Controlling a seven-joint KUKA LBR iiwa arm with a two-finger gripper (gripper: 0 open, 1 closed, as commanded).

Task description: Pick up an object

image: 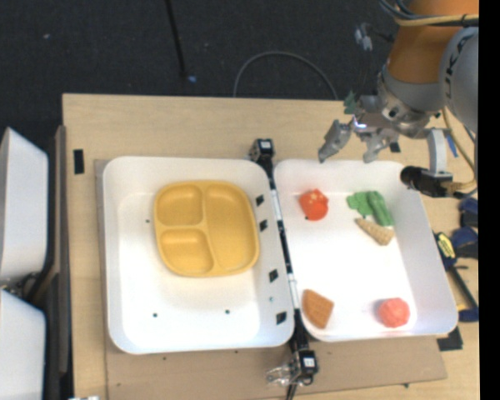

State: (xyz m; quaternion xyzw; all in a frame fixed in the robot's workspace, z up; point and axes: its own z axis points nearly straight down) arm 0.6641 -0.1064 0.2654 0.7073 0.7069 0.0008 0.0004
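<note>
Nothing is lifted yet: the gripper [354,147] hangs spread wide and bare above the right bin's [417,302] far rim, while the tomato [314,204] lies nearest below, ungrasped.

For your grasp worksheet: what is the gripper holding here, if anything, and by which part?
Nothing is held. The gripper hangs open above the far edge of the right bin, with no object between its fingers.
</note>
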